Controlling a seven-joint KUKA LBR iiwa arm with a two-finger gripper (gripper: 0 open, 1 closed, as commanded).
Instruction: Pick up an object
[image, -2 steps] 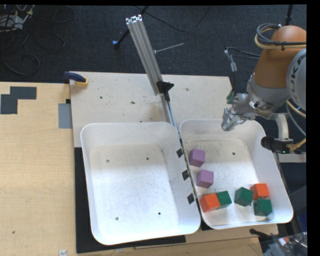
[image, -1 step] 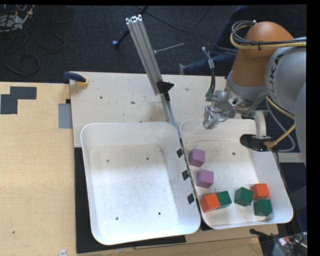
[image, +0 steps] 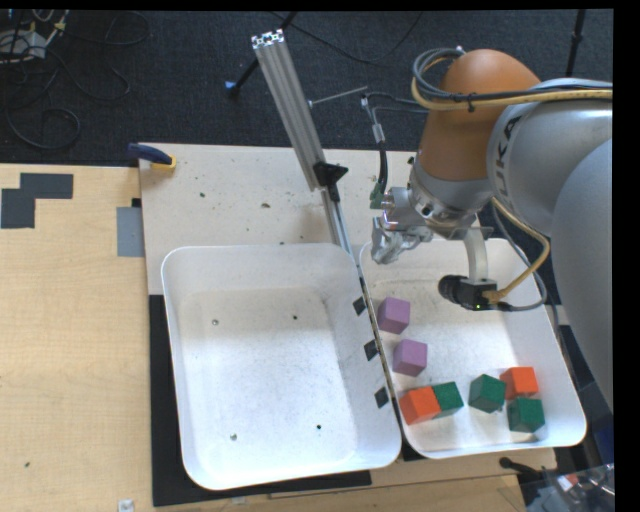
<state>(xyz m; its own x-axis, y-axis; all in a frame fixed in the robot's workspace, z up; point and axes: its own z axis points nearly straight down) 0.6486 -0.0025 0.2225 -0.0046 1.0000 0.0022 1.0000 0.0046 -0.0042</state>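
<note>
From my screen nothing is picked yet: the right shallow white bin (image: 560, 425) holds all seven small wooden cubes, nearest the purple cube (image: 394, 313), and the gripper (image: 388, 246) hangs above, its opening unclear to me.

No readable text, labels, brand marks, numbers or signs anywhere in frame. Checked the arm (image: 560, 150), both white bins (image: 270, 470), the coloured blocks (image: 394, 313) and the surface (image: 70, 330): all plain, no print legible. The small checkered tip (image: 268, 40) at the top of the slanted metal bar, upper middle of the frame, is a black-and-white pattern, not characters. The dark patches (image: 35, 195) at the upper left of the surface are solid shapes with no lettering.
</note>
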